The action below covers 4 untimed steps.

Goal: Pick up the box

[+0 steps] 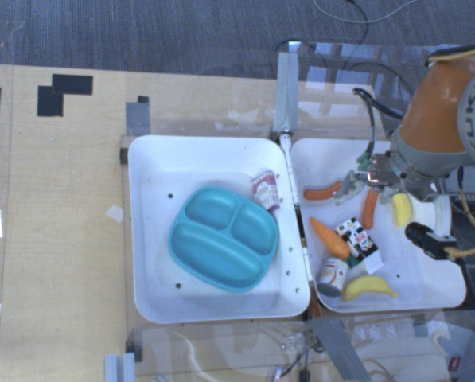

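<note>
Box (356, 235) lies in right bin (444, 289) among toy food.

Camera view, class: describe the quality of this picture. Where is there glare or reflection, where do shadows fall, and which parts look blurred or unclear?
Camera view: lighting is even and soft; pale reflections streak the clear panel around the right bin; the blue divided plate casts a faint shadow on the left bin; the gripper is small and blurry; the black-and-white box shows a pattern, not readable print.
</note>
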Tool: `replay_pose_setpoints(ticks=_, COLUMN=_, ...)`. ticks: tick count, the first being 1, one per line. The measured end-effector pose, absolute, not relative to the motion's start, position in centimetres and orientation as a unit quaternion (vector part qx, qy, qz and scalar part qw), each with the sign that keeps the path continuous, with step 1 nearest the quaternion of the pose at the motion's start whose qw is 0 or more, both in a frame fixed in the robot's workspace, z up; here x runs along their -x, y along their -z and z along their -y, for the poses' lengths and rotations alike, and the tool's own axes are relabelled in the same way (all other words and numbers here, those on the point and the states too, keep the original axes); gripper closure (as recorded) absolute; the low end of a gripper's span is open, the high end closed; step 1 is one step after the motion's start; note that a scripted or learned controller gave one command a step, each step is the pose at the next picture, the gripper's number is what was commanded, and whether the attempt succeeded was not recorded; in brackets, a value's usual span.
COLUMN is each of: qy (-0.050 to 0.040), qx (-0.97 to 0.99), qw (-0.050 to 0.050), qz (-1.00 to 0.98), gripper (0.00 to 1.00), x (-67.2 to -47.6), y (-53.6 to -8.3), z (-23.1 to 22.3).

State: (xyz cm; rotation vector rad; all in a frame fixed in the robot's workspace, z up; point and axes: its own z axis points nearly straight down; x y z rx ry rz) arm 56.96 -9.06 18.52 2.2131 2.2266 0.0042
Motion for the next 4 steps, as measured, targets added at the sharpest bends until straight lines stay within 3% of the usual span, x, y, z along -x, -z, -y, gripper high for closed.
replay_pose_setpoints(ticks=1, qy=-0.0009, qx=-0.701, qw=0.002, qz=-0.713, gripper=0.00, x=-62.8, y=-9.9, z=14.7)
replay_pose_setpoints(ticks=2, qy=-0.0033, qx=-0.700, qw=0.004, qz=-0.714, gripper=1.00, x=-63.0, y=-11.1, z=14.6)
replay_pose_setpoints(ticks=3, qy=-0.0021, qx=-0.576, qw=0.006, qz=-0.817, gripper=1.00, x=-67.1, y=-26.0, z=17.7)
replay_pose_setpoints(ticks=4, qy=-0.0031, qx=-0.574, qw=0.010, qz=-0.819, gripper=1.00, x=-67.3, y=-27.2, z=17.6)
